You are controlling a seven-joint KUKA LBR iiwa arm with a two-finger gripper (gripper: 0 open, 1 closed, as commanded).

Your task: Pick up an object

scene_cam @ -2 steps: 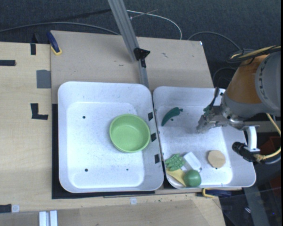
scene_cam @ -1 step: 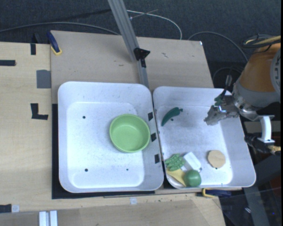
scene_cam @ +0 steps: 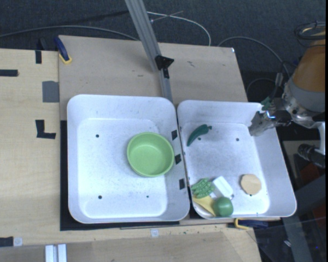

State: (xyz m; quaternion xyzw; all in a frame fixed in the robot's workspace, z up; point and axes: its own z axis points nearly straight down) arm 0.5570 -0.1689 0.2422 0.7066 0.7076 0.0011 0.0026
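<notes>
The left bin [scene_cam: 82, 146] carries a green bowl [scene_cam: 150, 155], upright, sitting right of that bin's middle and well apart from the arm. It is round and smooth-walled with nothing in it, so it has no long axis to line up with; a two-finger grip would have to take it by the rim.

Across the divide, the right bin [scene_cam: 273, 162] holds the smaller things. A dark green pepper [scene_cam: 198, 134] lies near the bin's upper left corner, its long axis slanting from lower left to upper right. Along the bottom edge sits a tight cluster: a leafy green piece [scene_cam: 202, 188], a white block [scene_cam: 222, 186], a yellow piece [scene_cam: 204, 204] and a green ball [scene_cam: 223, 207], touching or nearly so. Just right of that cluster, and apart from it, lies a tan disc [scene_cam: 251, 184], flat and alone on bare floor.

The gripper [scene_cam: 261, 123] hangs over the upper right rim of the right bin, nothing between its fingers as far as the view shows; whether it is released or clenched I cannot tell. From there the pepper lies to the left across open floor, and the disc lies down the frame, toward the bin's near edge. I judge these two to be the easier picks, being isolated, while the cluster risks a jammed or double grasp.
</notes>
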